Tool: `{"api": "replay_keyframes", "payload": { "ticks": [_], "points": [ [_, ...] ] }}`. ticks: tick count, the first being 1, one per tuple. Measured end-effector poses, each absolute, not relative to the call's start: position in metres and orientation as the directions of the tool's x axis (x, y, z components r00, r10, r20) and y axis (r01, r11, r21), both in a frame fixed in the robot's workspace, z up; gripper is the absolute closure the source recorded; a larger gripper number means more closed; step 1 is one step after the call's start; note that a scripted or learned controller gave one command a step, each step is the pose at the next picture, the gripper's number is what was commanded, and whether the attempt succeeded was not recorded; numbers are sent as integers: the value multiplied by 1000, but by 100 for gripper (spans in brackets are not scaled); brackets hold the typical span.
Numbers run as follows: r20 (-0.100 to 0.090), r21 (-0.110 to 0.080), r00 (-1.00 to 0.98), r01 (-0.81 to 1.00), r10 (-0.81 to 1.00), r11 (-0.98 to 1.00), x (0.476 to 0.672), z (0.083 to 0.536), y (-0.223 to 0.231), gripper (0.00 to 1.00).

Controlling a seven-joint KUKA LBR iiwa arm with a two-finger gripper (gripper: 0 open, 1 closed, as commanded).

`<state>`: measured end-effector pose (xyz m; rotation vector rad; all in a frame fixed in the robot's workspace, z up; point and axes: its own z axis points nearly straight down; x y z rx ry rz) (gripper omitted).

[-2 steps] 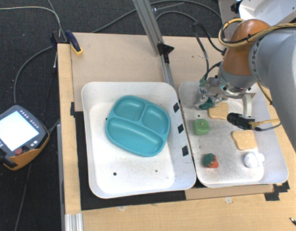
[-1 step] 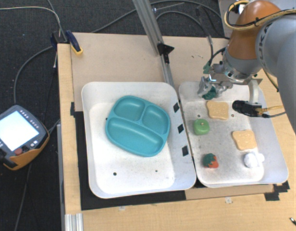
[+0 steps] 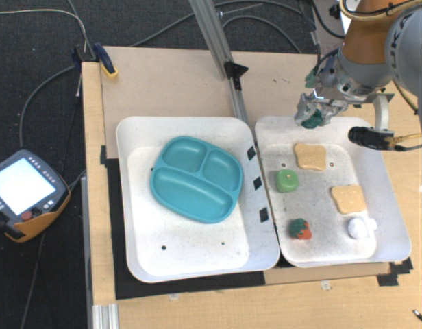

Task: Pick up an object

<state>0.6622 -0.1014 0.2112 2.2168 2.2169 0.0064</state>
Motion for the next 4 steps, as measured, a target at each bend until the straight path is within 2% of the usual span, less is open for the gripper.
{"api": "replay_keyframes", "payload": {
  "ticks": [1,2,4],
  "points": [
    [-1,6,-1,1000,1000,1,663,244,-101,100],
    [2,-4,-5,1000,1000,5,649,231,-49,100],
    [3,-4,-5,1000,1000,5,612,221,37,100]
  ]
}}
